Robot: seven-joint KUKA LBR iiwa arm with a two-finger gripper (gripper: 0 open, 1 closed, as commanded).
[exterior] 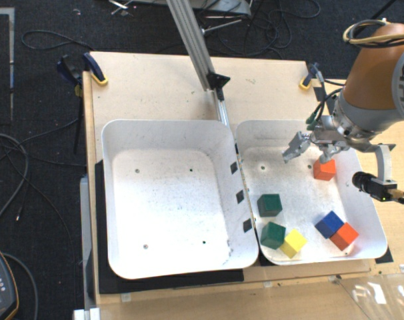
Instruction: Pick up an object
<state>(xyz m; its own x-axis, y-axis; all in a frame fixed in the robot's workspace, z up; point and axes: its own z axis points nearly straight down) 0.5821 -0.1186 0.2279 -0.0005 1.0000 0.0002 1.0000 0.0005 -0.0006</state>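
Orange cube (pixel 324 169) beside claw (pixel 313 150); green cubes (pixel 269 205) well apart

No complete text, label, brand or number can be read. The arm (pixel 379 72) bears part of a dark letter at the picture's right edge, cut off and not legible. The blocks, bins and counter carry no readable markings.

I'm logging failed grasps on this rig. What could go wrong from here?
1. The gripper sits just up and left of the orange cube, so closing may miss or only nudge it.
2. That cube lies near the right bin's far wall; a push could slide it against the rim.
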